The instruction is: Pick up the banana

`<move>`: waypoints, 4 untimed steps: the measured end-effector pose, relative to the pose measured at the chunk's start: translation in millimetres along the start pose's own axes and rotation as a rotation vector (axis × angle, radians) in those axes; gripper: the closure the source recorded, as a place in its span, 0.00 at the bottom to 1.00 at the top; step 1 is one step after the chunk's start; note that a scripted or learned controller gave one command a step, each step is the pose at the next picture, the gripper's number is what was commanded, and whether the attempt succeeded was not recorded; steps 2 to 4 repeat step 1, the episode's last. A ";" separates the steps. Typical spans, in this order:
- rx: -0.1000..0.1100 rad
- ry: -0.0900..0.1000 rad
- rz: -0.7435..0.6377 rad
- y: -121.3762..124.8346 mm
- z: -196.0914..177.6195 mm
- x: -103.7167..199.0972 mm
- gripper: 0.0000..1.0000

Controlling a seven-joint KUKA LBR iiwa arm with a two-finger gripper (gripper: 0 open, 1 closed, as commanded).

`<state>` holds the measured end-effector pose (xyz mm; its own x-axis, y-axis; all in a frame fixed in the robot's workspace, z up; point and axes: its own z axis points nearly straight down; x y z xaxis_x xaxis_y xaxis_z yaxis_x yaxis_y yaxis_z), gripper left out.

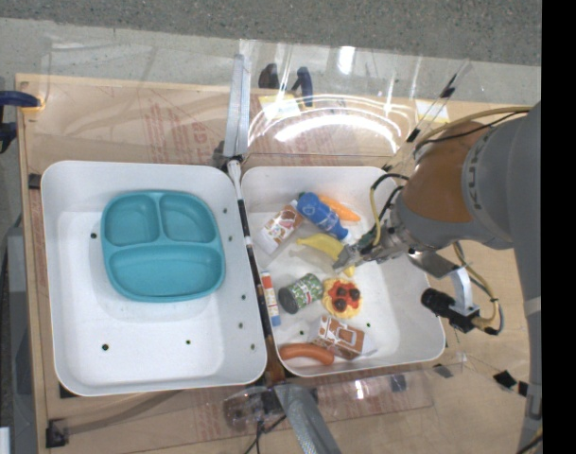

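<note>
Nearest us in the right bin, we see a sausage lying along the near wall, and just beyond it a small brown packet. A little farther in sit a dark can on its side and, to its right, a round yellow tart with dark berries; a thin marker lies along the bin's left wall beside the can. Beyond these we find the banana, yellow, lying across the middle of the right bin, its right end touching or just beside the gripper. The gripper comes in from the right, low over the bin, with its tip at the banana's right end; we cannot tell how its fingers are set, for they are too small and dark against the clutter. Left of the banana is a small carton, and just beyond it a blue bottle with a carrot at its far right side. In the left bin a teal divided plate lies flat, toward the far half. The grey arm with its orange band fills the right side, well above the bench.
</note>
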<state>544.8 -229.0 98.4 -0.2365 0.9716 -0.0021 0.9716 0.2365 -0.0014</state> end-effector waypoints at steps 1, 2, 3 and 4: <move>-0.003 0.001 0.070 43.9 -118.9 46.0 1.00; -0.003 0.001 0.070 43.9 -118.9 46.0 1.00; -0.003 0.001 0.070 43.9 -118.9 46.0 1.00; -0.003 0.001 0.070 43.9 -118.9 46.0 1.00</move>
